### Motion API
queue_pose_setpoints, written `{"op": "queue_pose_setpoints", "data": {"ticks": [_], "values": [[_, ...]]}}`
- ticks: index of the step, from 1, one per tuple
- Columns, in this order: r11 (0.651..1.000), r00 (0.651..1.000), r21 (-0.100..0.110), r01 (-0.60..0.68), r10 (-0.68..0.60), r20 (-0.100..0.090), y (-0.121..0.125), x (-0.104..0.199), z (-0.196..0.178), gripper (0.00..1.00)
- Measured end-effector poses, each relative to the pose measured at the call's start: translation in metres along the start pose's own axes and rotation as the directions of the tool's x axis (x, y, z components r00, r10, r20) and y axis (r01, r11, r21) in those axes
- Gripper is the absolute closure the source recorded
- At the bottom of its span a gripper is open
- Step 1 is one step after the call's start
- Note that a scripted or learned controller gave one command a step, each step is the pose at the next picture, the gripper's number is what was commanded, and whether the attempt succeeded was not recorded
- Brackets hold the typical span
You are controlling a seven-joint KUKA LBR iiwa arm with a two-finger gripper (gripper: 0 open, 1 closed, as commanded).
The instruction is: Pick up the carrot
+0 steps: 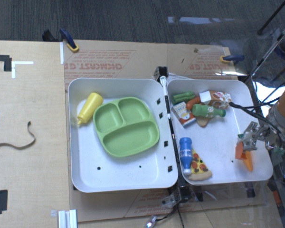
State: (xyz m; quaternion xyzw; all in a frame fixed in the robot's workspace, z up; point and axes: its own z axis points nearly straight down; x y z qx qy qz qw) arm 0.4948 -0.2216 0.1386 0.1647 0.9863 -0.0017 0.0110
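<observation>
Smooth white right bin (218,172), tapered orange carrot (243,156) pinched by metal fingers (249,137), near its right wall.

1. The table (28,175) is pale wood, seen from above at a slant.
2. A brown cardboard sheet (114,63) with red print lies on it, held at the far edge by two blue-and-yellow clamps (69,40).
3. Two white bins (80,170) sit side by side on the cardboard, touching.
4. A thin dark curled strip (16,141) lies on the bare wood, left of the bins.
</observation>
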Motion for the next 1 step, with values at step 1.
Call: {"op": "queue_pose_setpoints", "data": {"ticks": [1], "values": [[1.0,1.0,0.0,0.0,0.0,0.0,0.0001,0.0,0.0,0.0]]}}
